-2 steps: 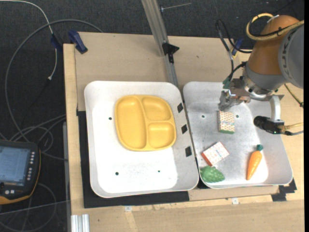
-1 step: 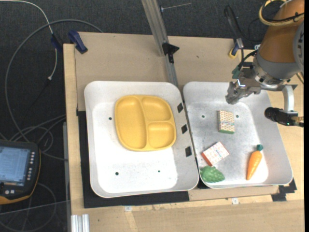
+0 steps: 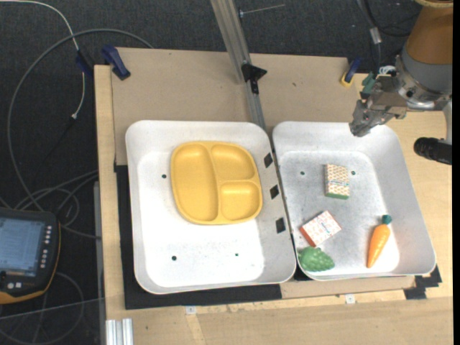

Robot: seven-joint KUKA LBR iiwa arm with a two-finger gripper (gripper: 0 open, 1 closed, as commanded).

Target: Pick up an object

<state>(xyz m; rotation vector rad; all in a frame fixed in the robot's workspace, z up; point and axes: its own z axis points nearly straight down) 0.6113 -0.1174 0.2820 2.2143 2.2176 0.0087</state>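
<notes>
- Your end effector [image 3: 361, 124] hovers over the right bin's [image 3: 410, 192] far rim; finger spread cannot be told.
- The small box [image 3: 337, 180] lies nearest, toward the camera and slightly left.

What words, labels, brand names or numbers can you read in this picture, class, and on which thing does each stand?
No text can be read here.
Green patterned box: printing on its face, too small and blurred to read.
Red and white box: a label patch, blurred, unreadable.
Handheld screen beside the bench: lit display, nothing legible.
Yellow divided plate, carrot: no markings visible.
</notes>
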